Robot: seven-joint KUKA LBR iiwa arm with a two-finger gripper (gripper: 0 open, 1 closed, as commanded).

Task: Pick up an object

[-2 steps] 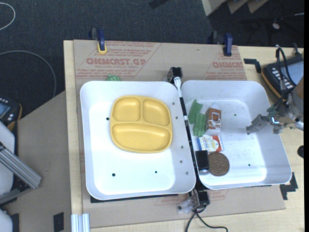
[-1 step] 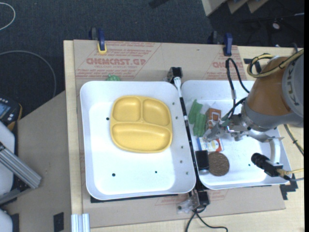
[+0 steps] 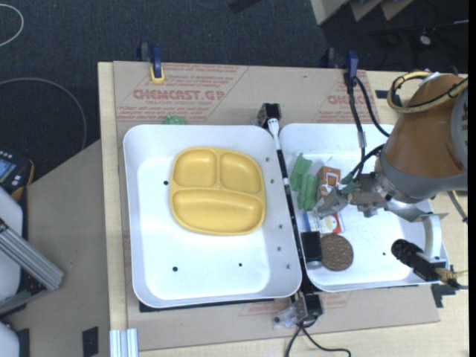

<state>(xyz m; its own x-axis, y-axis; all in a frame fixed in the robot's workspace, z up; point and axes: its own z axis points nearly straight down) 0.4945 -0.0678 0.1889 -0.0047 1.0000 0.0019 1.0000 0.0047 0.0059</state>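
My gripper (image 3: 333, 201) hangs low in the right bin (image 3: 372, 274), near its left side. It is directly over a small white and red packet (image 3: 328, 222) and just below an orange-brown packet (image 3: 328, 177). A green packet (image 3: 303, 181) lies to the gripper's left along the bin wall. A round brown cookie-like disc (image 3: 338, 252) and a small black block (image 3: 311, 247) lie in front of the gripper, near the bin's front left corner. I see nothing lifted clear of the bin floor.
The left bin (image 3: 149, 222) holds a yellow divided plate (image 3: 218, 190). The arm's orange and grey body (image 3: 431, 147) covers the right bin's right part. A ridge (image 3: 286, 199) separates the two bins.
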